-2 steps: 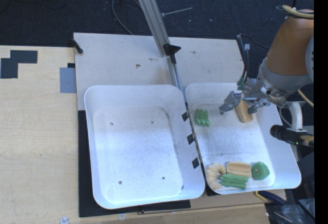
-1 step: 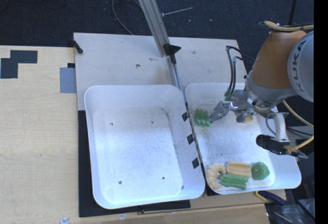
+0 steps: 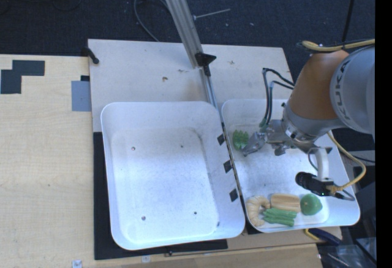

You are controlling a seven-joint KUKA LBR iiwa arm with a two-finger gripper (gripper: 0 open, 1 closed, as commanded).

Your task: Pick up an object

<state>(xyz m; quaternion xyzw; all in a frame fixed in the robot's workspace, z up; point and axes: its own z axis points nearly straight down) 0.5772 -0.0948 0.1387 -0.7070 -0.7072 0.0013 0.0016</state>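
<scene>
Metal gripper (image 3: pixel 252 145) beside knobbly green toy (image 3: pixel 240 137)

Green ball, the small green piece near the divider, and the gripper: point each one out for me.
green ball (image 3: pixel 311 204), camera view, centre of its rounded top.
small green piece (image 3: pixel 240 137), camera view, its middle.
gripper (image 3: pixel 252 146), camera view, at its tip.

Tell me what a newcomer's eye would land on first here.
The grey arm with its orange band stands out at the right, its end effector low over the right bin near a small green thing. A cluster of tan and green items sits along that bin's near edge. The left bin lies beside it.
</scene>
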